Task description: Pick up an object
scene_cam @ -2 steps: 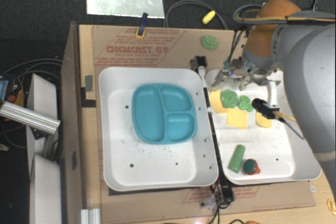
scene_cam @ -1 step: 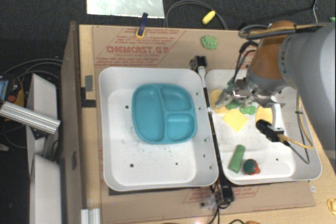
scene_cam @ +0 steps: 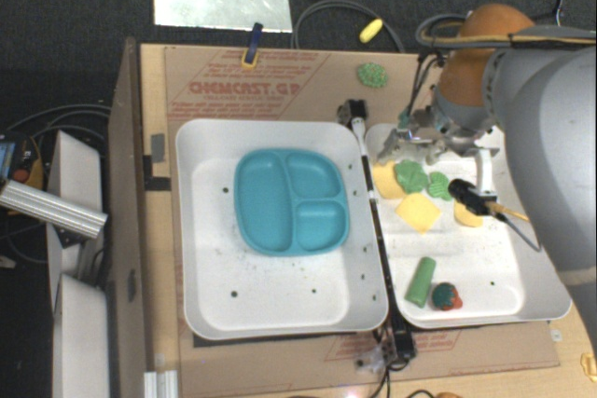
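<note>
your gripper (scene_cam: pixel 424 144) hovers low over green and yellow toys (scene_cam: pixel 410 177) in the right bin (scene_cam: pixel 504 294). you're at the approach step; i cannot tell its grip state. next, descend onto one toy.

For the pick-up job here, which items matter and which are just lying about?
Job: gripper; right bin pieces: yellow blocks, green pieces, green cylinder, red-green ball.

Lying about: blue tray in left bin; green disc, yellow piece on bench.
</note>
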